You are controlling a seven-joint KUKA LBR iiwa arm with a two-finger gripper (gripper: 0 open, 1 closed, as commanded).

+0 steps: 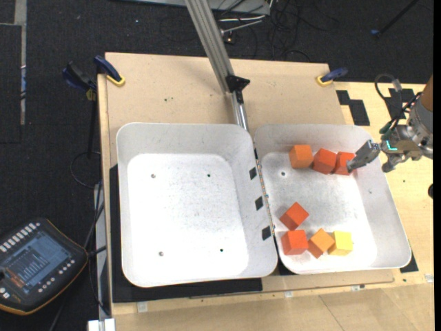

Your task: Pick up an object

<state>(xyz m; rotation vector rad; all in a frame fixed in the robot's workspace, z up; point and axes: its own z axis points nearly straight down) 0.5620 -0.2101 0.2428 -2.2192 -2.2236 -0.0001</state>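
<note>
The tool (375, 154) hangs at the right bin's (386, 205) three-o'clock rim, one finger reaching toward the red block (344, 163) ending a row of three; whether it is spread, I cannot tell. Four more blocks (313, 236) cluster toward six o'clock, probably left loose for picking.

Bench (179, 95): tan board top, approx. square, seen at a slant. Two shallow white bins lie on it side by side, edges touching at centre: left bin (131, 185), right bin (386, 205). Blue/yellow clamps grip the back edge at the left corner (107, 71) and right corner (331, 76). Black mat shows under left bin's front edge.
</note>
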